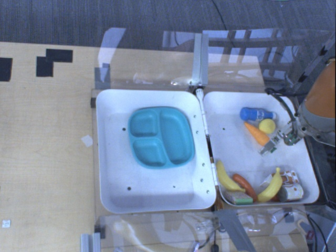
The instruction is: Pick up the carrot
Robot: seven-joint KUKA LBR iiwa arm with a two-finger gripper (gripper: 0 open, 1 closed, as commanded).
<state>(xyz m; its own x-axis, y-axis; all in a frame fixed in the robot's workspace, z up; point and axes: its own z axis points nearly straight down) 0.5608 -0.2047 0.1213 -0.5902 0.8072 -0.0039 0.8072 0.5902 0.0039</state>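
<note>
Carrot (256, 133) is seen lying on the floor of the right bin (231, 156), in its upper half, slanted from upper left down to lower right. A yellow ball (267, 125) is touching its upper end, and a blue bottle (255, 114) is laid on its side just above both. The jaws (274, 144) are held just beside the carrot's lower right end, low over the bin floor — whether they are spread or closed cannot be told, as the tip is small and blurred. Nothing can be made out between them. The arm (320, 101) is seen coming in from the right, its orange band above the grey wrist.

Along the near edge of the right bin a cluster is gathered: a banana (226, 177) at the left, a red sausage-like piece (244, 185) beside it, a green block (242, 199) below, a second banana (271, 187) curved upward, and a small packaged item (292, 185) in the near right corner.

In the left bin (113, 140) a blue divided plate (160, 137) with three compartments is placed near the middle. Both bins are borne side by side on the wooden surface (47, 156) — black marks are printed on it at the far left.
</note>
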